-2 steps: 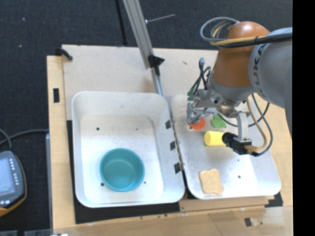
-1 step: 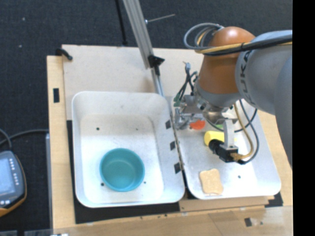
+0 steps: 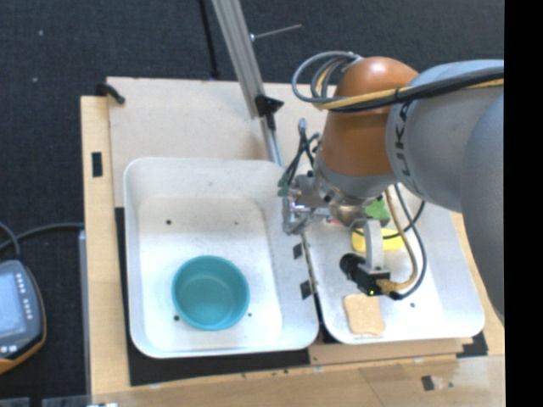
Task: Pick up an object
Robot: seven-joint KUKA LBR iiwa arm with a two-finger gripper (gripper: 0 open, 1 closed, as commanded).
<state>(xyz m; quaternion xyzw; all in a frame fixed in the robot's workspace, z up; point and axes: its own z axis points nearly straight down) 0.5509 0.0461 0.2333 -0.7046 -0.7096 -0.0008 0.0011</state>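
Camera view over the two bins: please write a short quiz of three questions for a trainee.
1. True or false: the teal bowl lies in the left bin.
2. Which bin holds the tan sponge-like piece?
3. The arm hangs over: A) left bin, B) right bin, C) bench edge.

Key: 1 true; 2 the right bin; 3 B.

Arm (image 3: 399,134) low, wrist bent downward
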